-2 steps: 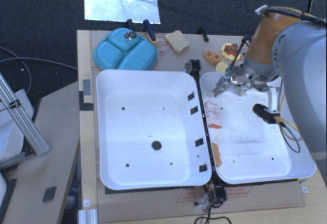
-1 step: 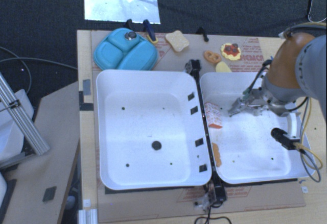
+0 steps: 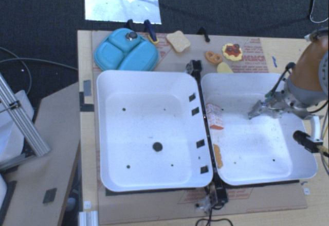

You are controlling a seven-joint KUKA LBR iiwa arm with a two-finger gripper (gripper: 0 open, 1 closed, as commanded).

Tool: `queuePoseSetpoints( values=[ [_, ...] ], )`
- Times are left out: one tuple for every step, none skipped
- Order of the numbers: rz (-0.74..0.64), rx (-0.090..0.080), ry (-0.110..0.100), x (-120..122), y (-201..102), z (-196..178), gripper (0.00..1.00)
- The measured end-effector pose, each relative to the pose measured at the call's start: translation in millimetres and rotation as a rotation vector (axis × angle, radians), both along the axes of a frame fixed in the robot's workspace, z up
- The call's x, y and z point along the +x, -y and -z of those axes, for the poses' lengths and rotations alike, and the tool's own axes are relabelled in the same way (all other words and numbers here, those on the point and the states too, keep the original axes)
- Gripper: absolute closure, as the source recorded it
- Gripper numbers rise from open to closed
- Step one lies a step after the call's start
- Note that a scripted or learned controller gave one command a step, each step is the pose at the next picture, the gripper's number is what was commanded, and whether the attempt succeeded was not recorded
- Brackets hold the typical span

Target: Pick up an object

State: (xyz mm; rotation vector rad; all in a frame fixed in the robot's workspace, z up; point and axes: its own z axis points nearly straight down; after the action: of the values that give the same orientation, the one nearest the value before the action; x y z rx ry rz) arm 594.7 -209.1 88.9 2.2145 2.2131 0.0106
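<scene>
Grey two-finger gripper (image 3: pixel 255 113) hangs over the right white plastic bin (image 3: pixel 288 168), near its back right; whether its fingers are spread, I cannot tell. Two objects lie in that bin, both against its left wall: a red-and-white carton (image 3: pixel 214 117) and an orange-brown oblong piece (image 3: pixel 217 155). Bare floor separates them from the gripper. One dark disc (image 3: pixel 157 146) sits in the left bin (image 3: pixel 110 86).

Before you on the bench (image 3: pixel 87 117): left bin (image 3: pixel 118 168) holds a small disc (image 3: pixel 157 146); right bin (image 3: pixel 257 168) holds a carton (image 3: pixel 214 117) and a fried piece (image 3: pixel 218 155) along its left wall. Behind the bins lie a divided plate (image 3: pixel 126 51), toast (image 3: pixel 178 41), a pretzel (image 3: pixel 213 56) and a tart (image 3: pixel 232 51).
</scene>
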Motion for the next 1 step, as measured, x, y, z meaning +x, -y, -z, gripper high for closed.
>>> queuePoseSetpoints(
  values=[
    [-0.009, -0.004, 0.008, 80.0, -3.4, -116.0, 0.00]
  ],
)
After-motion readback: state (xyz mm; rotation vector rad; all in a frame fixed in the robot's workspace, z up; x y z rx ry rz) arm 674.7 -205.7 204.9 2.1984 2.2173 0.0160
